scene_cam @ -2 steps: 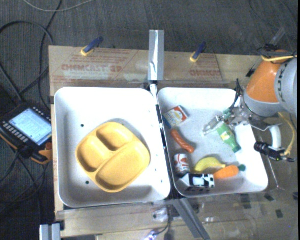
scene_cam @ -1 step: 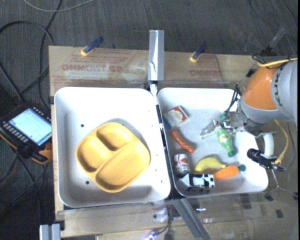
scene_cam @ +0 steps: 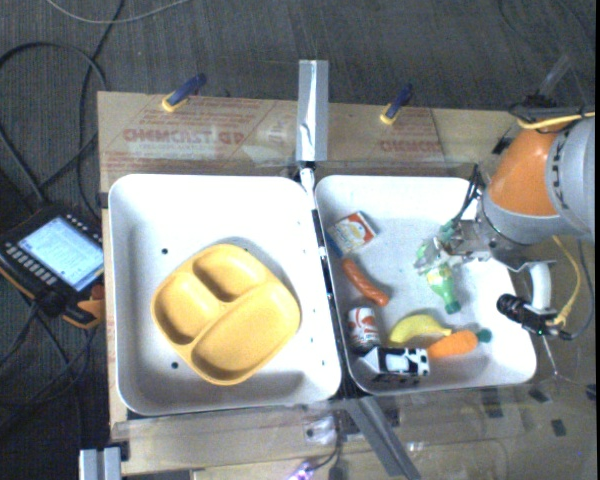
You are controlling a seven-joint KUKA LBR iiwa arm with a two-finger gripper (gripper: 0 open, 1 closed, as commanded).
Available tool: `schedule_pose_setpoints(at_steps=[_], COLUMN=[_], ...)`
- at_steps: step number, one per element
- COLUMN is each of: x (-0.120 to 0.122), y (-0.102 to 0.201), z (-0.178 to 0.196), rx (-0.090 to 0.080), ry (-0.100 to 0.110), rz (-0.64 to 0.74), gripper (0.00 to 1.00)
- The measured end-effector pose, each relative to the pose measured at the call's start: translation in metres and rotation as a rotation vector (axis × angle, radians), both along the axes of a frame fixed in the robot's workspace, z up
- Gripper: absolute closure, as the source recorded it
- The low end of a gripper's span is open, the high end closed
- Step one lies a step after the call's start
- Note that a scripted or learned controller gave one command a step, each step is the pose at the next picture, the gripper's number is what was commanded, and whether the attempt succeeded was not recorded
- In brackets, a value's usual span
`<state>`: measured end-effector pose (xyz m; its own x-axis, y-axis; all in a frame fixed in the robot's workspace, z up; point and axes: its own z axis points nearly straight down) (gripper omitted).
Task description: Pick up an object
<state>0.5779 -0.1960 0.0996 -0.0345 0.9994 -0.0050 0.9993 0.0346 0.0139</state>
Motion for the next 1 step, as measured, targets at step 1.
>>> schedule_pose_setpoints(at_steps=[1], x=[0.0227], y=[-0.0267], z=[0.0765], rx=[0.0], ry=[0.015], rz=[0.211], gripper=[1.0])
